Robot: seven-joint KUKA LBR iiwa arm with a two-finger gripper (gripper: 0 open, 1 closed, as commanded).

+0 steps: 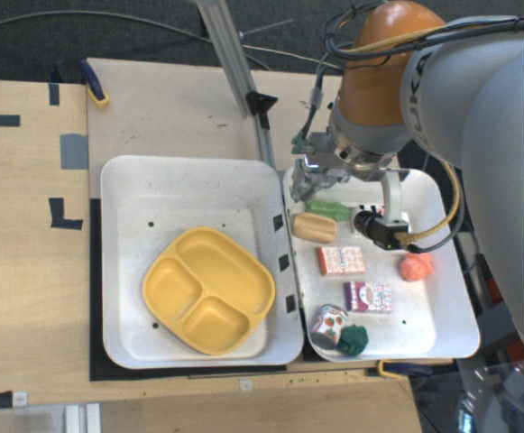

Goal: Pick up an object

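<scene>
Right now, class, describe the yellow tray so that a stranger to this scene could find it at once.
Start from the two white bins side by side and take the left bin, the one away from the arm. The yellow tray lies in its lower middle, turned at a slant. It is the big flat piece with three compartments, while the small toys sit in the right bin.

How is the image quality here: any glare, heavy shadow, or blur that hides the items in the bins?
Camera view: lighting is even and soft, with only faint shadows under the yellow tray; the white bins are bright but not blown out; the small items read sharply, e.g. the pink ball; the arm's grey body looms large and slightly soft at the right.
</scene>
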